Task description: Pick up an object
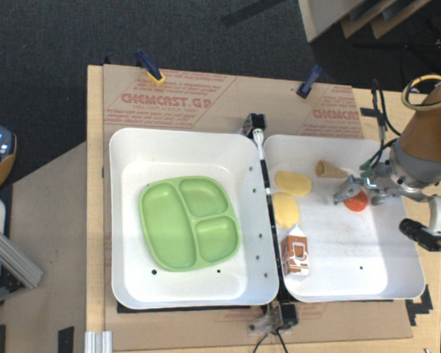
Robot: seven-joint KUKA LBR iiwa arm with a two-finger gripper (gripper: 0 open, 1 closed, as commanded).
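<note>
In the right-hand shallow white plastic bin (392, 281), a small round red-orange object (358, 203) lies near the upper right part of the floor, partly covered from above by the arm's metal parts. It is too small and too hidden to tell more of its form than a rounded, glossy red patch, and no long axis can be made out.

The two-finger gripper (355, 189) of the grey arm, with its orange band (426, 135) at about one o'clock from it, hangs directly over that red piece. One grey finger (345, 192) slants down toward eight o'clock; whether the fingers are apart or together, or whether they pinch the red piece, I cannot tell.

At ten o'clock from the red object lies a tan cone-shaped piece (328, 169), its long axis roughly nine-to-three, the narrower end toward three o'clock. Farther toward nine o'clock sit two pale yellow rounded lumps (293, 184) (285, 209), one above the other, near the bin's left wall. At seven o'clock rests a small brown-and-white carton (296, 256), long axis twelve-to-six.

The left-hand shallow white bin (123, 204) carries a light green three-compartment plastic tray (188, 223).
</note>
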